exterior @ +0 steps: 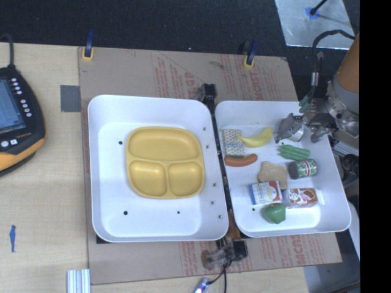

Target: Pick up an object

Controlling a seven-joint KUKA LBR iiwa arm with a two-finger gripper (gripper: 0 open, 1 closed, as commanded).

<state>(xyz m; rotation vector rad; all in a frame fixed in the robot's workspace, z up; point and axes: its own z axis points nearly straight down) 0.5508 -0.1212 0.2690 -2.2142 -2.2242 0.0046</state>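
My gripper (302,129) hangs over the back right part of the right bin (339,215), fingers spread open with nothing between them. Just in front of it lies a green pea pod (294,152). A yellow banana (258,138) lies to its left. Also in this bin are a small patterned box (231,141), a red-brown sausage (241,160), a tan lump (272,172), a dark can with a green and red label (303,168), a blue and white carton (266,193), a red and white box (303,197) and a green pepper (274,213).
The left bin (110,218) holds a yellow divided plate (165,162). A black and orange control pendant (15,118) lies on the bench at far left. Both bins rest on a cardboard sheet (153,72) clamped at the back.
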